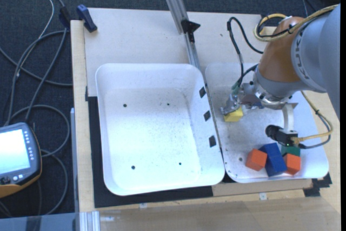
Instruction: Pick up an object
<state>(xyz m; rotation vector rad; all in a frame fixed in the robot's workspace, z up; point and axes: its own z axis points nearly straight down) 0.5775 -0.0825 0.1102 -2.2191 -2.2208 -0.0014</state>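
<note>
Yellow block (pixel 233 115) sat clamped between the fingers of the gripper (pixel 234 108), over the right bin (pixel 216 76) near its left wall. Further toward that bin's near edge, well apart from the yellow block, lay an orange cube (pixel 257 159), a blue block (pixel 274 158) and a second orange cube (pixel 293 163), clustered together.

A robotics lab: bench (pixel 135 40), loose cables (pixel 27 62), teach pendant (pixel 16 157).
</note>
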